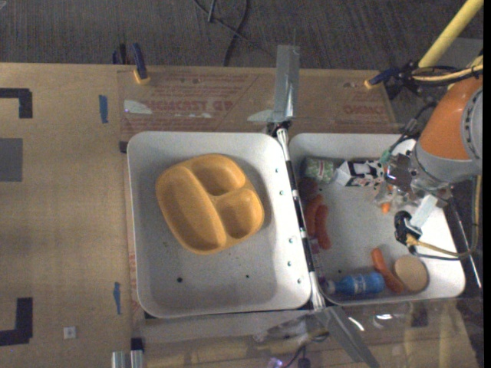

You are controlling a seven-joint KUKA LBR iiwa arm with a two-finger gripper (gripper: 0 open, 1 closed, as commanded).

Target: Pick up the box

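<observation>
One box [347, 172] in rt bin [354, 232], just beside gripper [389, 184].

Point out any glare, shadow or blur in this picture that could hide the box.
Camera view: the light is even, and the plate throws only a faint shadow on the left bin; the whole frame is slightly soft, so the print on the box is unreadable; the gripper beside it looks blurred; glare brightens the near rim of the right bin.
</observation>
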